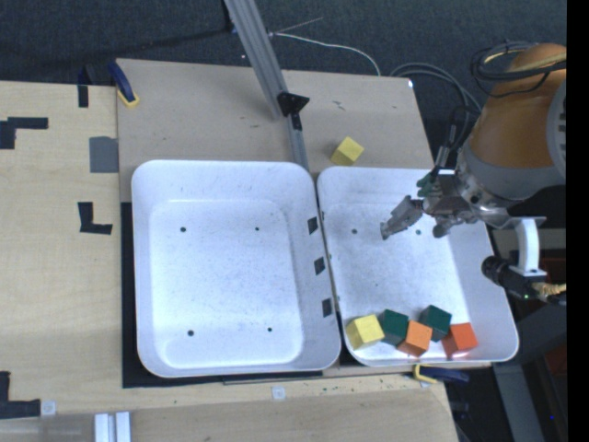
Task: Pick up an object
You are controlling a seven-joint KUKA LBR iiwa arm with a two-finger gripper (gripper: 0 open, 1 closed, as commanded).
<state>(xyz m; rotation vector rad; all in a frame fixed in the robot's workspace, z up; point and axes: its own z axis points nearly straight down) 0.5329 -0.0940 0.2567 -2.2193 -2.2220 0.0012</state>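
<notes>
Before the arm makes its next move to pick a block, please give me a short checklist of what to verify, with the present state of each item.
1. Blocks available in right bin: ok; yellow block, two green, two orange along the near wall.
2. Gripper over right bin: ok.
3. Gripper above a block: not ok; it hangs over bare floor, away from the cluster.
4. Blocks separated enough for fingers: not ok; they touch.
5. Finger opening: cannot tell.
6. Stray yellow cube lies on the bench outside the bins: ok.

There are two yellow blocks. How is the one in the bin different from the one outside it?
The yellow block in the bin lies in the right bin's near corner, touching a green block. The outside block sits alone on the bench, just beyond that bin's far rim. The one in the bin looks paler and a bit bigger, being nearer the camera. Both are yellow cubes, and the claw touches neither.
</notes>
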